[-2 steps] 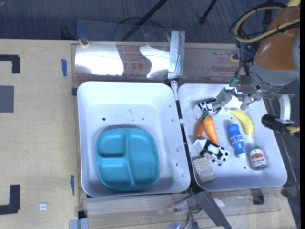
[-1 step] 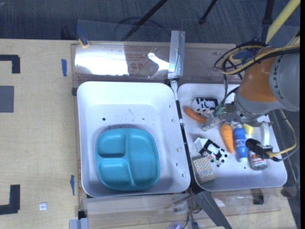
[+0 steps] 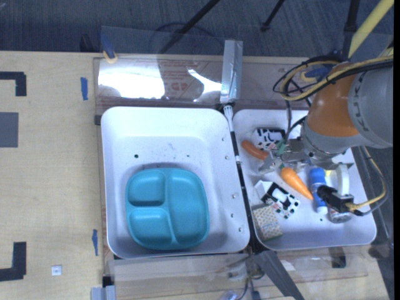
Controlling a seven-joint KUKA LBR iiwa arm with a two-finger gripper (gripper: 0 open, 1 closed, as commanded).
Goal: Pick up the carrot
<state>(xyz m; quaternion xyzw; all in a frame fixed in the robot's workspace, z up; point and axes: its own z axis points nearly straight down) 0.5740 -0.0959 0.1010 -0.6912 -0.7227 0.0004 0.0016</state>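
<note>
**Over the right bin, the arm beside the carrot**

Inside the right bin (image 3: 359, 233) lies the carrot (image 3: 295, 181), its thick end toward the far left and its tip pointing near right. The gripper (image 3: 282, 153) sits just at the carrot's far end; whether it is open or closed cannot be told. A second orange piece (image 3: 252, 149) lies to the left, near a black-and-white object (image 3: 269, 137). The left bin (image 3: 125, 136) holds a blue divided tray (image 3: 167, 208).
</note>
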